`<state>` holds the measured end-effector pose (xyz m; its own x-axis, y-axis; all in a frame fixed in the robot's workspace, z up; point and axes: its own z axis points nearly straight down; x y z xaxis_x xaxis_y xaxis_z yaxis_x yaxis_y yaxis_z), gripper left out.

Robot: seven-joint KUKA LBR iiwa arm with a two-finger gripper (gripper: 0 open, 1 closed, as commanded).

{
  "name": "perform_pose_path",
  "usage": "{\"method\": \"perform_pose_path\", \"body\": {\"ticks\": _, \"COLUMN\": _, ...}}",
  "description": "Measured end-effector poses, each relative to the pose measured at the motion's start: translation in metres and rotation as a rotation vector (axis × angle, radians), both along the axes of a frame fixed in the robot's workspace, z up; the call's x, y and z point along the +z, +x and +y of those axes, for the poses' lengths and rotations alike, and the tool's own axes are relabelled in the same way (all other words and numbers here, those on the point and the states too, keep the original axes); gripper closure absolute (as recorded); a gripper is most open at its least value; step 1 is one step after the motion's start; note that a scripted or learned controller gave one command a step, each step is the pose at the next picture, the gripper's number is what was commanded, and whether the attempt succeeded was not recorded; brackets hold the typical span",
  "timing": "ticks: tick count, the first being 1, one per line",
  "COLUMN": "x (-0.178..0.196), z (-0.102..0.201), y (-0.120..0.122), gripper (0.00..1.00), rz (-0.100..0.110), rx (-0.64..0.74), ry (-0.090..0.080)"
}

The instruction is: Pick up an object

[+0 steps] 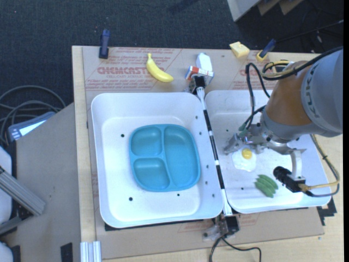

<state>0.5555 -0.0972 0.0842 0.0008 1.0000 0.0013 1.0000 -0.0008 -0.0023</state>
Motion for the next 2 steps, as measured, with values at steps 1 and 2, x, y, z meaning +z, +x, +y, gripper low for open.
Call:
{"method": "perform_pose_path", "body": {"ticks": 1, "x": 0.0, "z": -0.018, "y": -0.016, "gripper": 0.0, "rz": 0.0, "rx": 0.0, "ry": 0.0}}
{"method": "perform_pose_path", "body": {"ticks": 2, "x": 0.003, "z": -0.048, "y": 0.032, "gripper": 0.0, "rz": -0.003, "rx": 0.001, "ry": -0.002}}
